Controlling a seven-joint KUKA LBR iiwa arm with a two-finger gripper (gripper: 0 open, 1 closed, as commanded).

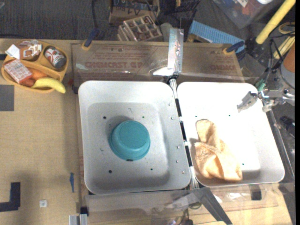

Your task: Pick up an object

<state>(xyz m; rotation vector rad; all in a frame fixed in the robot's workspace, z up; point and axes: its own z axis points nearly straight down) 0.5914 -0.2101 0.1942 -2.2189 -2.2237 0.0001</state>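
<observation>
Camera view shows my tool [253,99], width unreadable, high above the limp cloth [213,151], which may slip out.

2 white bins: left bin [93,97], right bin [225,97]. 1 teal bowl [130,139], 1 tan cloth [213,153]. Off to the side: 1 yellow tray [9,71], 1 banana [49,84]

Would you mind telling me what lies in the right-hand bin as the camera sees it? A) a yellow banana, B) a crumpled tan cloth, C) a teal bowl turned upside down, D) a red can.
B: the crumpled tan cloth lies in the right bin, while the teal bowl sits in the left bin.
</observation>
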